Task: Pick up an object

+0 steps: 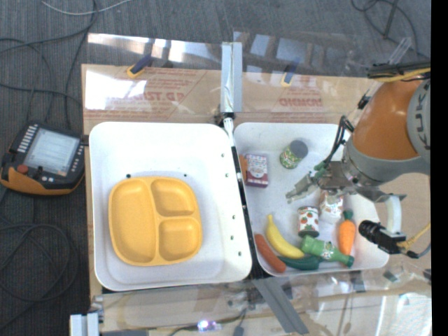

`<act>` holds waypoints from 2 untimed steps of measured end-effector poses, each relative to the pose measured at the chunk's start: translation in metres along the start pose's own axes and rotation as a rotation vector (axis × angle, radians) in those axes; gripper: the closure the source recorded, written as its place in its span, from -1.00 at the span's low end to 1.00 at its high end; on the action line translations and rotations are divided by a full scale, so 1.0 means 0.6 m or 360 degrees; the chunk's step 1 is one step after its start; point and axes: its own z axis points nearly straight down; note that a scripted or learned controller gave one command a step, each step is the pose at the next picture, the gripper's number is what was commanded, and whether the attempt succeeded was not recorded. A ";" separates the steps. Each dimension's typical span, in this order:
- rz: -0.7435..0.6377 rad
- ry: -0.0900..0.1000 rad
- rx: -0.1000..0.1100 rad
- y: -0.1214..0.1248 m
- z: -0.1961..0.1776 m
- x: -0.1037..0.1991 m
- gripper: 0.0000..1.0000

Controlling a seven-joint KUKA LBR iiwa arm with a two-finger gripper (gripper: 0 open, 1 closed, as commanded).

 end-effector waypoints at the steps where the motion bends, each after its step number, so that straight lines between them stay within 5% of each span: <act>1: -0.0055 -0.0018 -0.0068 0.009 0.118 -0.064 -1.00; 2: 0.0008 -0.0030 -0.0109 -0.016 0.126 -0.082 -1.00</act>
